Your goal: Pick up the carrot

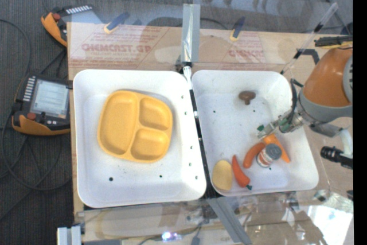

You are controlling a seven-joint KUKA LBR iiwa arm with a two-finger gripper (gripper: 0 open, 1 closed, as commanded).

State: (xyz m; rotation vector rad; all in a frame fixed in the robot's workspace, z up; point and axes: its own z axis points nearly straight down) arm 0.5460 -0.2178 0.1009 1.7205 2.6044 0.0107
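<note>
In the right bin [229, 117] | I see gripper [274, 126] above carrot [253, 154], fingers' state unclear | carrot looks light, stiff, smooth; I'd grasp mid-length across its width.

We see the table [86, 49], a brown board with faded red lettering, carrying two shallow white bins side by side, their inner rims touching. The left bin [83, 181] sits toward the board's left edge; the right bin [218, 83] reaches toward the arm's side. Two small clips, the left clip [114, 22] and the right clip [237, 29], rest near the far edge.
</note>
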